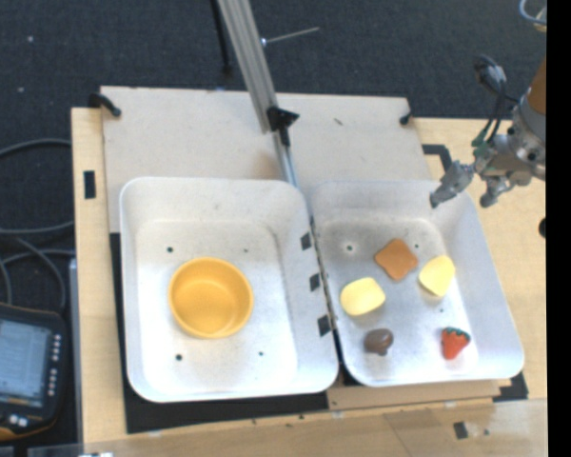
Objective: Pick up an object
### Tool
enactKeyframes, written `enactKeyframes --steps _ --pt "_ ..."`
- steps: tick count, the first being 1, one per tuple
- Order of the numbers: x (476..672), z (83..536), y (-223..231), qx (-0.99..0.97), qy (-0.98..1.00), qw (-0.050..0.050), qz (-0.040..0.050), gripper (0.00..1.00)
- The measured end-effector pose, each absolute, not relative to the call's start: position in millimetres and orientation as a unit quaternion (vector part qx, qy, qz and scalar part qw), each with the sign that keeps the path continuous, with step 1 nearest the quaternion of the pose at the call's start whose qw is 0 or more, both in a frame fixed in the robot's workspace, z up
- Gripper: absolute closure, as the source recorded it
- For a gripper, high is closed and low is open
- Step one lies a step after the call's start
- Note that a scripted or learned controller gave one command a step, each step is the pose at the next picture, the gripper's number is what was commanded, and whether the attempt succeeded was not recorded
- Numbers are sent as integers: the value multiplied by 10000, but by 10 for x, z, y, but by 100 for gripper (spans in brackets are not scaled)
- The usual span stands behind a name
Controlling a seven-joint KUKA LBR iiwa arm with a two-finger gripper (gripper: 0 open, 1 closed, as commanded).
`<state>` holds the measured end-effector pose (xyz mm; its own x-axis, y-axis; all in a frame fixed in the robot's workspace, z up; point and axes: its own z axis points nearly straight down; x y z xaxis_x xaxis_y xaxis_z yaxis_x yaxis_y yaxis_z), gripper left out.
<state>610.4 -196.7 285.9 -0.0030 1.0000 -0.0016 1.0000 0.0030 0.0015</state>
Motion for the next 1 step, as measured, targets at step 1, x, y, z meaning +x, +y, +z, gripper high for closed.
enactKeyframes --steps 1 --pt "6104 2859 -1968 7058 7084 12 -4 0"
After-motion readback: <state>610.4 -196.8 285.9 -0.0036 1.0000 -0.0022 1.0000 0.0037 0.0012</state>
